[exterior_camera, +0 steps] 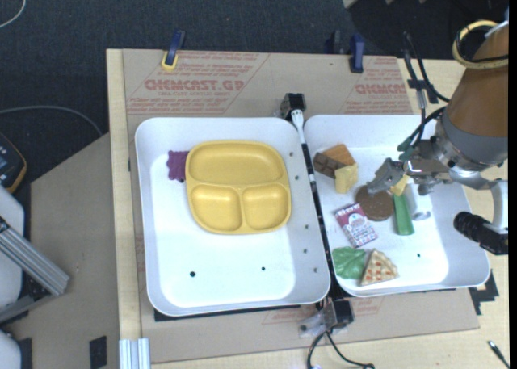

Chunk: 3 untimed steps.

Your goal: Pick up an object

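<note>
We read "CHEMCAST GP" printed in red along the top of the bench [242, 77], above two white bins. The end effector [397, 175] hangs in the right bin [452, 266], right of frame centre; whether its fingers are spread or closed we cannot tell. A green object [402, 215] lies just below it, a brown disc [375, 203] beside. A yellow divided tray [238, 185] sits in the left bin [226, 278].
</note>
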### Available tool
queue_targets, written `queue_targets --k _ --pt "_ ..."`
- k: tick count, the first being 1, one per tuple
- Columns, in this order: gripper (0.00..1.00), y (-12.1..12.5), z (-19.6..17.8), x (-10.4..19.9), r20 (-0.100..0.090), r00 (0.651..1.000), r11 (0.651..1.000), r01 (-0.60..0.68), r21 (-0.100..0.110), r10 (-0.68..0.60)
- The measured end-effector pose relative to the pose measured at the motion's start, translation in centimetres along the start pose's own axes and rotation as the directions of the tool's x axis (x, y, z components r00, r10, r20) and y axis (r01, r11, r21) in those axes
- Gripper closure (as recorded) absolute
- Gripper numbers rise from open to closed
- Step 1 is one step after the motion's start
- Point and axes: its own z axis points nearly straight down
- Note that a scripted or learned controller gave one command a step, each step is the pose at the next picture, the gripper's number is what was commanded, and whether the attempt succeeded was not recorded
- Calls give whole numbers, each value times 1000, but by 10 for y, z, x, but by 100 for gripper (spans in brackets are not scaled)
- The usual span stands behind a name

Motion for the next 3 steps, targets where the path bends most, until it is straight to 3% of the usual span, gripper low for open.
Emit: queue_targets --k 1,3 --pt "0 2 -7 0 1 1000 1000 3 -14 -3" --pt "0 -4 86 -5 -1 1000 1000 2 -9 -2"
